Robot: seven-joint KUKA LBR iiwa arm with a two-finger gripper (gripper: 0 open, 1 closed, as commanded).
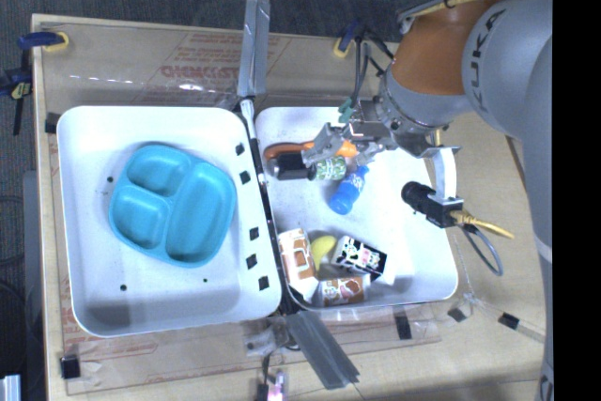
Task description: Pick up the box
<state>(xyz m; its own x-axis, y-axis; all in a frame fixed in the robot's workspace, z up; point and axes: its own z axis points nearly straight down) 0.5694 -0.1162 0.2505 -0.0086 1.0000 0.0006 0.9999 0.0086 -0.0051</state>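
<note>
You are looking down at 2 white bins sitting side by side on the bench (113, 42). The left bin (84, 136) is holding a blue divided tray (174, 204). In the right bin (427, 263), the claw (336, 146) is hanging over the upper left part, just above a small green can (331, 169) and a blue bottle (346, 194); you cannot tell how it is set. The box (361, 256), black and white, is lying near the bin's lower edge, beside a yellow fruit (322, 248) and a brown carton (297, 260), apart from the claw.
</note>
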